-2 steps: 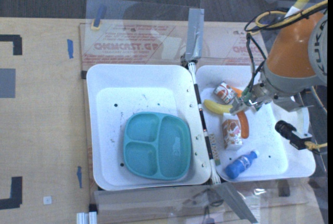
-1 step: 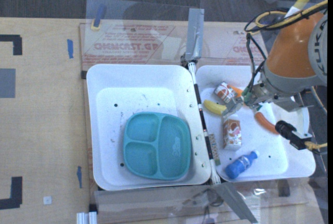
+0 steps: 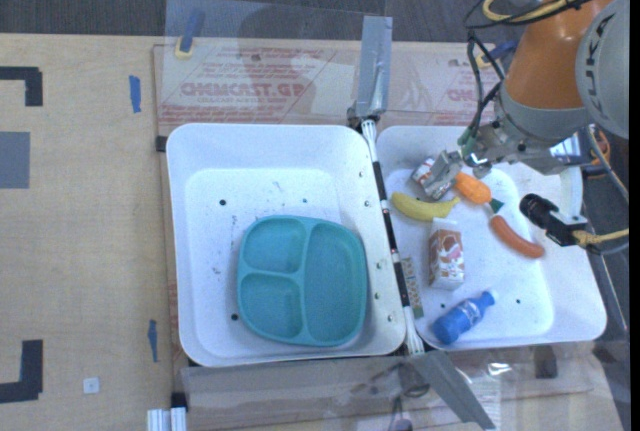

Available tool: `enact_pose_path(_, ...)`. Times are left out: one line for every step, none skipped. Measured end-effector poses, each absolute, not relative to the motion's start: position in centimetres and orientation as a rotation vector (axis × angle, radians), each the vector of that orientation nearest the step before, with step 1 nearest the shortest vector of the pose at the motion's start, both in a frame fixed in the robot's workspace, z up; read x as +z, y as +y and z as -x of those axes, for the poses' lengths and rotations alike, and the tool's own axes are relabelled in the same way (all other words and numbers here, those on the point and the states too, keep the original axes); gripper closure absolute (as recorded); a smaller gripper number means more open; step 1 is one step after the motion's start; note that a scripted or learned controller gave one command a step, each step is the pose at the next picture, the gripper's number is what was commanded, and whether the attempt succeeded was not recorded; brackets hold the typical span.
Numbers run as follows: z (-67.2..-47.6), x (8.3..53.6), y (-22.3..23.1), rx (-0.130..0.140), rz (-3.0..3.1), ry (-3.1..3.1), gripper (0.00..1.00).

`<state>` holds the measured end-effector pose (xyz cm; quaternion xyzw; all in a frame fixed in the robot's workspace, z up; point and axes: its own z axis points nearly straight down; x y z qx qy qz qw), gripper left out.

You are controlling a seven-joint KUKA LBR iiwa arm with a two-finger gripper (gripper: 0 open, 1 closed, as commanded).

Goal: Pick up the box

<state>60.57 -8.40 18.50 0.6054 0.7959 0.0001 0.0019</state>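
**Gripper above the far corner of the right bin, box lying free**

Nearest to the camera lies the blue plastic bottle (image 3: pixel 464 316), at the near edge of the right white bin (image 3: pixel 575 311). I take the small white and brown carton box (image 3: pixel 446 257) as landmark, because it is the thing to pick up. It lies flat about in the middle of the right bin, with nothing touching it. The bottle is near it on the near side. The yellow banana (image 3: pixel 423 207) lies just beside the box on the far side. Beyond the banana is a crumpled silver packet (image 3: pixel 433 175), and the small orange carrot (image 3: pixel 474 189) is beside that packet. A red-orange sausage (image 3: pixel 518 236) lies to the right of the box, apart from it.

The gripper (image 3: pixel 476 151) hangs beyond the box, over the packet and the carrot, so it is not placed above the box. I cannot tell whether it is apart or together, and nothing is seen held in it.

To the left of the box, in the left white bin (image 3: pixel 190 169), rests a teal plastic tray with three compartments (image 3: pixel 302 281).

I judge the pick is not yet done; the gripper must come nearer and down.
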Motion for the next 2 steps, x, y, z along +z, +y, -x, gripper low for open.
enact_pose_path(-64.6, 11.6, -9.8, 0.001, -1.811, 2.56, 0.0)
enact_pose_path(-55.7, 10.5, -9.9, 0.0, -1.672, 2.661, 0.0)
